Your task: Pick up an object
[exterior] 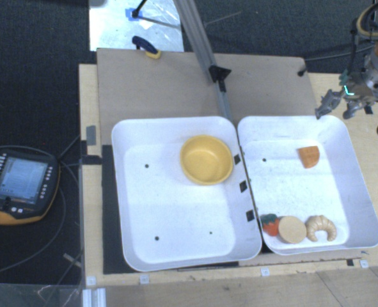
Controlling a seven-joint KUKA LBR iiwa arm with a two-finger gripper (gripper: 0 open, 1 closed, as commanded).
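My gripper [337,107] hangs at the far right, above the back right corner of the right bin [361,190], with its two fingers spread apart and nothing between them. In the right bin an orange wedge [309,156] lies near the back. Along the bin's front lie a small red and green piece [269,223], a round tan disc [291,229] and a croissant [321,228]. A yellow bowl [206,159] sits upright at the back of the left bin [137,235].
A grey pole [198,34] slants down from the top to the gap between the bins. A teach pendant [16,184] lies on the dark floor at the left. A brown board [176,82] lies behind the bins.
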